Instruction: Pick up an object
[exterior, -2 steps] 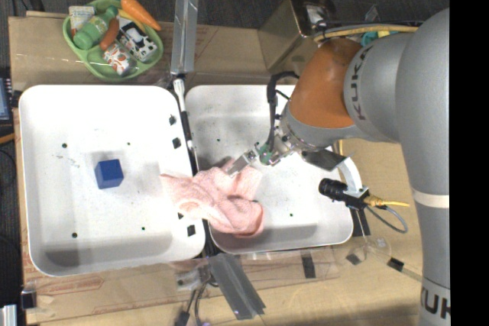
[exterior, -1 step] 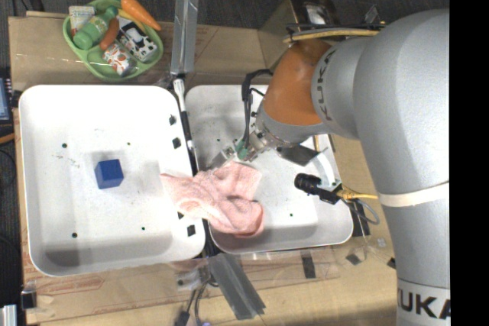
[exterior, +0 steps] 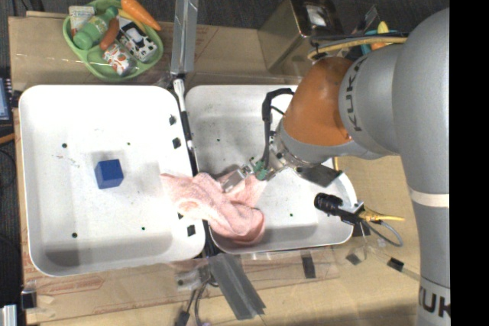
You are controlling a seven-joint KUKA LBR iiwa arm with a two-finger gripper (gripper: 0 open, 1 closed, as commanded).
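Observation:
A pink cloth [exterior: 218, 204] lies crumpled across the divider between the two bins, most of it in the right bin [exterior: 229, 107] near its front left corner. A blue cube [exterior: 109, 172] sits in the left bin [exterior: 46, 118], left of its middle. My gripper [exterior: 243, 175] hangs low over the right bin, right at the cloth's upper edge, and its tips seem to touch the fabric. The arm's orange band and grey wrist cover the middle of the right bin.
A green bowl [exterior: 85, 61] with toy food, including a carrot, stands on the bench behind the left bin. A brown box [exterior: 286, 30] sits behind the right bin. A metal divider bar [exterior: 182, 34] runs between the bins.

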